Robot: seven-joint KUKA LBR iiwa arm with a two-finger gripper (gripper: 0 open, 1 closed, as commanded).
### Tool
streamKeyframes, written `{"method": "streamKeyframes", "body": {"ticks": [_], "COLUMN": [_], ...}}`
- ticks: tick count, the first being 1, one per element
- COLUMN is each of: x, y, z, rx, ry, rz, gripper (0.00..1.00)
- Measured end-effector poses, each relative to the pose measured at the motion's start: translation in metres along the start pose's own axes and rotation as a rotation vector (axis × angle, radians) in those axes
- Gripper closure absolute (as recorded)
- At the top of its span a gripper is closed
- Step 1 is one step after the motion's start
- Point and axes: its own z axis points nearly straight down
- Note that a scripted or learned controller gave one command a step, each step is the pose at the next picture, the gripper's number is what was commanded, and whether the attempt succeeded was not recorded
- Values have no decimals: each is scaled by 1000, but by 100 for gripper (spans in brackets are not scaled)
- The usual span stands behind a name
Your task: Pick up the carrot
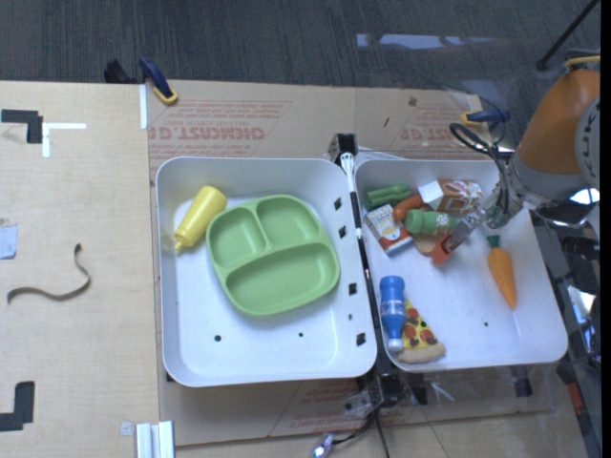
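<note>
1. Because the carrot [502,272] lies flat on the floor of the right bin [535,337], close to that bin's right wall, the jaws [495,215] could bump the wall or slide off the carrot's smooth side.
2. The jaws hang just past the carrot's green top, on the far side of it. I cannot tell if they are wide or narrow, because they are small and dark against the toys behind them. Nothing shows between them.
3. Just left of the jaws sits a heap of toy food [425,219]. If the jaws come down there, they might grab the wrong toy or push the heap into the carrot.
4. The carrot points near and far, so a grab along its length would likely slip. A grab across its thick part looks safer.
5. The right bin also holds a blue bottle [390,301] and a pizza slice [418,335] at its near left side, well apart from the carrot.
6. The left bin [191,342] holds a green tray [274,253] with three parts, all bare, and a yellow bottle [198,215] touching the tray's far left edge.
7. Both bins sit side by side on the tabletop [67,351].
</note>
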Motion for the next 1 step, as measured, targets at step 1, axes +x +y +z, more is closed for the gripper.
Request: {"method": "streamKeyframes", "body": {"ticks": [1], "x": [42], "y": [-36], "z": [1], "rx": [1], "ry": [2], "rz": [-60], "gripper": [0]}}
